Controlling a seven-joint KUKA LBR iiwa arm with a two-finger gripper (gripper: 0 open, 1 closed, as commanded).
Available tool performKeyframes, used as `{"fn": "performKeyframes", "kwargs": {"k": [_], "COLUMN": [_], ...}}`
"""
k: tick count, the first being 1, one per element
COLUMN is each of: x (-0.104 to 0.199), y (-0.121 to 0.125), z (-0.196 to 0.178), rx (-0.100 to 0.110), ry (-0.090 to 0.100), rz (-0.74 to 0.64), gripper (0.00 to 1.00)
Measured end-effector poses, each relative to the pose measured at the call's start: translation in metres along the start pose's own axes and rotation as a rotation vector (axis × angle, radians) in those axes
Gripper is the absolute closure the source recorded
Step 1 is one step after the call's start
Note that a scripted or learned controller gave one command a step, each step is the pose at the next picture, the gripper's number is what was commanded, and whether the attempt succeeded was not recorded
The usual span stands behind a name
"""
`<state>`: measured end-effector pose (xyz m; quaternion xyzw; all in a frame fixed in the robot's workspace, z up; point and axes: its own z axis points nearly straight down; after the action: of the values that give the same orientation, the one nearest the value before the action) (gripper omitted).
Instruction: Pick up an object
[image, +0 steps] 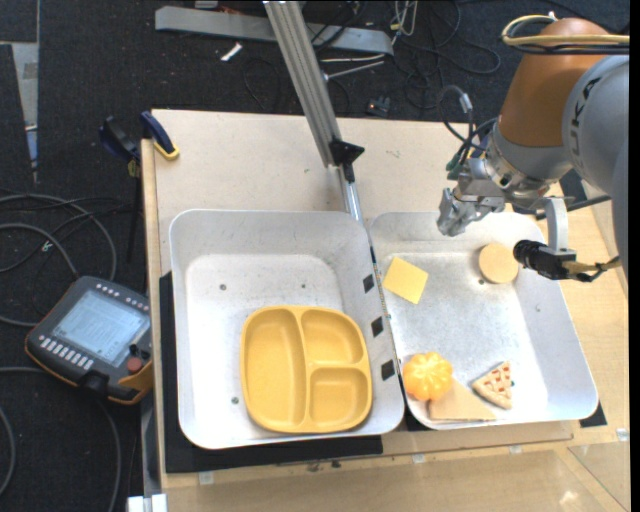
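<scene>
Round disc (497, 263) lies in the right bin (560, 330), just beside the fingers (452, 222); fingers' spread unclear.

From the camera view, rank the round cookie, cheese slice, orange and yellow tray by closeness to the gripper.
1. Round cookie, just right of and below the gripper.
2. Cheese slice, lower left.
3. Orange, right bin's front.
4. Yellow tray, left bin.

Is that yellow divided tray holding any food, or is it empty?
Empty. The yellow tray lies flat in the left bin, and all three compartments show bare yellow plastic. The food pieces lie in the right bin.
</scene>
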<state>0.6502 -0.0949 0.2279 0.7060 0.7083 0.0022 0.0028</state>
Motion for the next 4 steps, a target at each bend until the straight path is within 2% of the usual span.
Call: {"fn": "performKeyframes", "kwargs": {"k": [1,2,3,4], "x": [0.000,0.043,0.085,0.127], "y": [0.002,-0.016,-0.042,-0.075], "z": [-0.042,-0.042,-0.024,-0.010], "rx": [0.000,0.008,0.010,0.011], "ry": [0.000,0.002,0.002,0.002], "rz": [0.001,-0.003,-0.003,-0.003], "gripper": [1.00,1.00,1.00,1.00]}}
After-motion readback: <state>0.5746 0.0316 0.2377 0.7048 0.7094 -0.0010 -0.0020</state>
